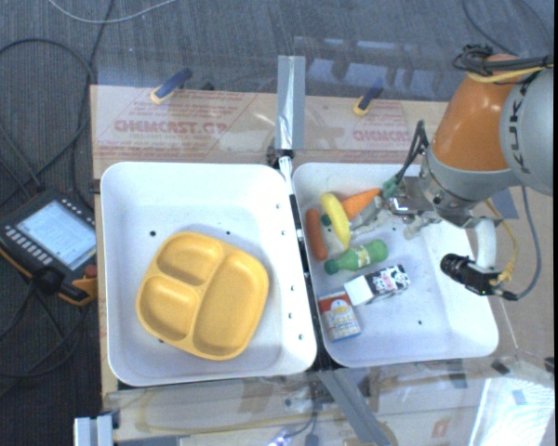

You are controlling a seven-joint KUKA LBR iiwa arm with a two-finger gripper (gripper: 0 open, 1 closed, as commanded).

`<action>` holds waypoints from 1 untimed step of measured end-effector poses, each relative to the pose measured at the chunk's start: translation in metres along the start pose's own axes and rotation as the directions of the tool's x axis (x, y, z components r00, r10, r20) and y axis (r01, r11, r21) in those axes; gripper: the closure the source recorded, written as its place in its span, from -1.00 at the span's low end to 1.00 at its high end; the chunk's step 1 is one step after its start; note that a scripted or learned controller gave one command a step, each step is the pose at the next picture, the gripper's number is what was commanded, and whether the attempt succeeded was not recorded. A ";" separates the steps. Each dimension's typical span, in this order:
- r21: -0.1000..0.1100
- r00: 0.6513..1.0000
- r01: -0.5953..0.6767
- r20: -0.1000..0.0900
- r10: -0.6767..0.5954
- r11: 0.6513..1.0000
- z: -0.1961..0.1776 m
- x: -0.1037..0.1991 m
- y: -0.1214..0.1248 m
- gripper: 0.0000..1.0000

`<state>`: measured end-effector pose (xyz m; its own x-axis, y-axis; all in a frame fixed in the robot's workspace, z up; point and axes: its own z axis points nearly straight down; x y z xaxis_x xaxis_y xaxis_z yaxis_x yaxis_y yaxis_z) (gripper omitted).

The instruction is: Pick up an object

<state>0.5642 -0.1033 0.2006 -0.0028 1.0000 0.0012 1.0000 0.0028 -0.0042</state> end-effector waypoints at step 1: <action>-0.003 0.983 -0.181 -0.001 0.181 0.983 0.107 -0.038 -0.034 -1.00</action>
<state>0.5295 -0.1412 0.0938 0.1782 0.9840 0.0012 0.9840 -0.1782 -0.0016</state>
